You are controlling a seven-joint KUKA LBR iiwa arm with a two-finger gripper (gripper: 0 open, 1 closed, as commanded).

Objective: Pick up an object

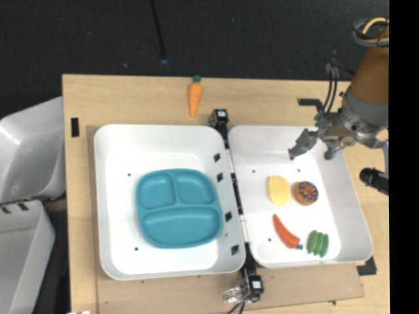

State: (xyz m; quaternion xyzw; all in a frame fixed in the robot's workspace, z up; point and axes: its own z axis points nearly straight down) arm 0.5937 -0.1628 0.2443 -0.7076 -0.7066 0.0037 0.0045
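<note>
The right bin (340, 241) holds a yellow piece (279, 190), a round brown piece (306, 192), a red pepper (285, 231) and a green piece (317, 243). My gripper (315, 144) hangs over the bin's far right corner, above and to the right of the yellow piece. Its two dark fingers stand apart with nothing between them. All of these objects lie loose on the bin floor, clear of the gripper.
In the left bin (111, 175) lies a blue sectioned plate (177, 207). An orange carrot (194, 97) lies on the wooden bench beyond the bins. A black clamp (218, 117) sits at the far end of the seam between the bins.
</note>
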